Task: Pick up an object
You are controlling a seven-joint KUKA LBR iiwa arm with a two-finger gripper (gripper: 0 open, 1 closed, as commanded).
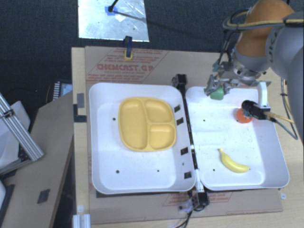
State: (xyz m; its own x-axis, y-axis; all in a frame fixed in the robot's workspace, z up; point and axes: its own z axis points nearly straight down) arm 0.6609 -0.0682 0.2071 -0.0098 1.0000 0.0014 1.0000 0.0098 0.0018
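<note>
Camera view: tool point(216, 90) sits over the far edge of the right bin point(273, 141), hanging from the grey arm point(285, 46) with its orange band point(263, 15). A small green object point(217, 94) is right at the fingertips, touching them; fingers look closed around it, though the grip is partly hidden. Just right of the tool, an orange-red object point(244, 116) lies in the same bin, partly under a black piece. Well toward the camera from the tool, a yellow banana point(233, 162). Far left of the tool, the left bin point(102, 141) holds a yellow divided tray point(146, 123). Both bins rest on the table point(142, 65).
</note>
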